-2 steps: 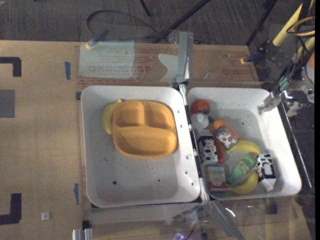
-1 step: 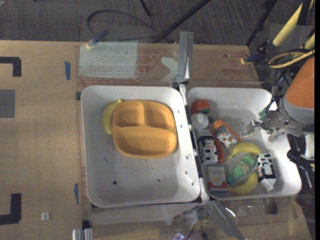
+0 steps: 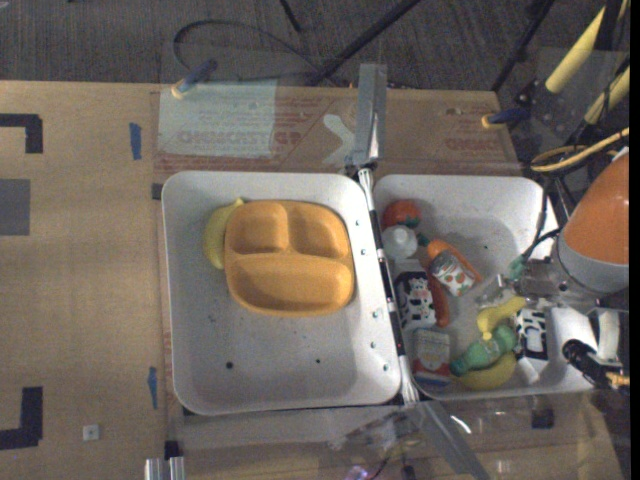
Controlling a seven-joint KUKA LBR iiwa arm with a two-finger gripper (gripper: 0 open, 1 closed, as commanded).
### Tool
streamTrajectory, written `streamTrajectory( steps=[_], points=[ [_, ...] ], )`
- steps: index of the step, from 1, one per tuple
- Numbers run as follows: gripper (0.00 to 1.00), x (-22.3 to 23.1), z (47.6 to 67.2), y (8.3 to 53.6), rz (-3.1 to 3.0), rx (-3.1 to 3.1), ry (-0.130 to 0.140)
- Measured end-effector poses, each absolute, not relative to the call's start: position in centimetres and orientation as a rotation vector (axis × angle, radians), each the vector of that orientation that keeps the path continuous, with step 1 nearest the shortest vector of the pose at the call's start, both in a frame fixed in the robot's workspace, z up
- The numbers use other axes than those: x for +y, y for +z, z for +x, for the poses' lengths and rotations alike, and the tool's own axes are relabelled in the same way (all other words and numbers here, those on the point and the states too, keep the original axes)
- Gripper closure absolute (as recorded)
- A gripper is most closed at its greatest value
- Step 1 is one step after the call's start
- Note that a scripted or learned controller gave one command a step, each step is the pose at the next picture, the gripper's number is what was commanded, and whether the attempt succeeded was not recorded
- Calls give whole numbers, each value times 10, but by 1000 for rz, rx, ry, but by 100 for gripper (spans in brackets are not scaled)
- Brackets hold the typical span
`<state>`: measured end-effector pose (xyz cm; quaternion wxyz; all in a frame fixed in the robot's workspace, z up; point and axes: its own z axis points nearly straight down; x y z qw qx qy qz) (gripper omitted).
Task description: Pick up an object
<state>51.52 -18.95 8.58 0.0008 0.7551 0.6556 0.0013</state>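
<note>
The yellow banana (image 3: 214,236) in the left bin lies mostly hidden under the orange divided plate (image 3: 290,256). The arm (image 3: 603,230) is cut off at the right edge.

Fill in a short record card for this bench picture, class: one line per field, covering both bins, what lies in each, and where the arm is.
left bin: holds an orange divided tray, upside down, with a yellow banana tucked at its left edge
right bin: holds a heap of small items along its left and lower sides
items in heap: orange fruit, small white bottle, cow-patterned carton, second banana
arm: over the right bin's right edge
gripper: not clear
</note>
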Motion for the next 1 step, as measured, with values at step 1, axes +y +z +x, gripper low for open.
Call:
streamTrajectory(
  steps=[1],
  points=[
    [0,-149,499,90,1979,2413,19]
  ],
)
